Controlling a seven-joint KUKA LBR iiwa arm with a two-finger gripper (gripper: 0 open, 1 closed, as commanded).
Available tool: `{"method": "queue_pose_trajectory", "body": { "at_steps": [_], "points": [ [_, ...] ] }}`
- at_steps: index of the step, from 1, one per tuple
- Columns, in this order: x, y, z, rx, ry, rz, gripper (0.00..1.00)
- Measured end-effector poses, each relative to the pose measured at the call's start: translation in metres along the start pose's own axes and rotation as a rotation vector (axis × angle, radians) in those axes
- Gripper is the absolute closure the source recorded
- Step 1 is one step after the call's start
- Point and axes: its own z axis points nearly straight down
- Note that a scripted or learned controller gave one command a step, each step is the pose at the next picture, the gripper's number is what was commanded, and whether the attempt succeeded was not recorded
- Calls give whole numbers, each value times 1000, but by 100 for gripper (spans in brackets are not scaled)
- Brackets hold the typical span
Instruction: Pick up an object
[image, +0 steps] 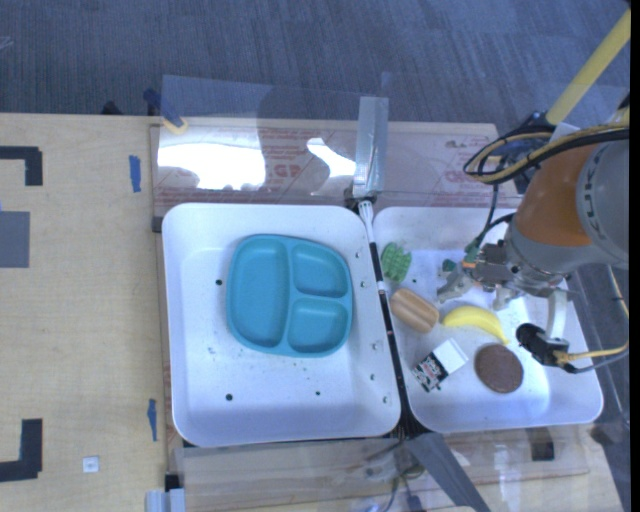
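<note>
1. The grey arm's two-finger gripper (505, 290) is hanging low over the right white bin (585, 405); I cannot tell how it stands.
2. A curved yellow banana (478, 320) is lying just beside it (a round brown disc (497, 367) nearby).
3. A teal divided plastic tray (290, 295) is sitting in the left white bin (190, 300).

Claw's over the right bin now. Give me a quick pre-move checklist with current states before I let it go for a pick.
1. Claw above right bin: ok.
2. Claw carrying something: cannot tell.
3. Banana near the claw, unobstructed from above: ok.
4. Banana apart from bread roll: not ok, they look to be touching.
5. Brown disc lying free of neighbours: ok.
6. Blue tray in left bin, away from the arm: ok.
</note>
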Motion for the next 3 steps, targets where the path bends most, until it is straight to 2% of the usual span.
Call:
{"method": "queue_pose_trajectory", "body": {
  "at_steps": [1, 2, 3],
  "points": [
    [-49, -37, 5, 11, -1, 19, 0],
    [-40, -79, 7, -5, -1, -226, 0],
    [-17, 37, 9, -1, 0, -76, 0]
  ]
}}
